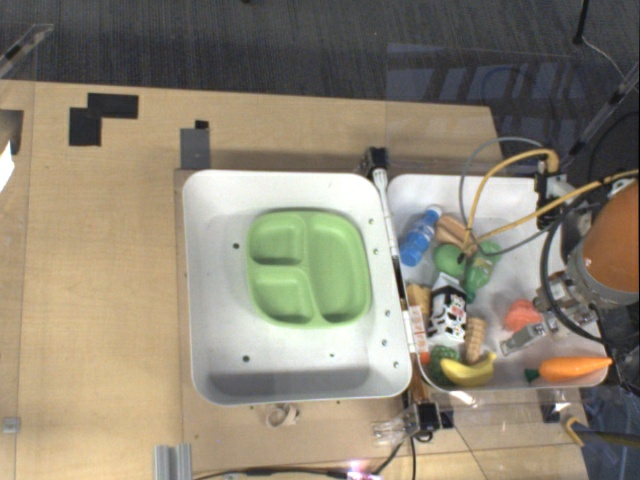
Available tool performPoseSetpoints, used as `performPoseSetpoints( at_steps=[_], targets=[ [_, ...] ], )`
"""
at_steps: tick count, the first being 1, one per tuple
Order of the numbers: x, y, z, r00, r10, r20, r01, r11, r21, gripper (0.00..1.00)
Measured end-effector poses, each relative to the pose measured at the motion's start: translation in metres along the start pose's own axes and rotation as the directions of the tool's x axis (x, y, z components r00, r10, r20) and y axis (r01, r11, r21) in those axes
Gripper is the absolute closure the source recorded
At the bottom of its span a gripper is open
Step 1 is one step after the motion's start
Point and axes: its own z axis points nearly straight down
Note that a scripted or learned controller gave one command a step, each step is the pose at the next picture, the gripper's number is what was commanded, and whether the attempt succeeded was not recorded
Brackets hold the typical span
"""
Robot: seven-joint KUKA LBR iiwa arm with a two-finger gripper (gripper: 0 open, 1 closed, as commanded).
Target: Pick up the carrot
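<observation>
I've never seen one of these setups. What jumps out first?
A bright green divided plate sits alone in the left white bin. The right bin is a jumble of toy food, with a banana at its near edge and an orange carrot at the near right corner, beside the arm.

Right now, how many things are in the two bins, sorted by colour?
Green: 2, divided plate, round toy
Orange: 2, carrot, coral piece
Blue: 1, bottle
Yellow: 1, banana
Black-and-white: 1, cow toy
Tan: 2, pieces
Total: 9
</observation>
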Motion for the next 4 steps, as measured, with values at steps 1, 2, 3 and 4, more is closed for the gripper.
performPoseSetpoints(
  at_steps=[1, 2, 3, 4],
  targets=[
    [0.006, -0.138, -0.008, 0.994, -0.112, 0.008, 0.112, 0.994, -0.009, 0.00],
    [0.006, -0.082, -0.023, 0.928, -0.371, 0.010, 0.371, 0.928, -0.011, 0.00],
    [-0.021, -0.013, 0.012, 0.829, -0.559, 0.016, 0.559, 0.829, -0.011, 0.00],
    [0.004, -0.070, 0.016, 0.624, -0.782, 0.010, 0.782, 0.624, -0.004, 0.00]
  ],
)
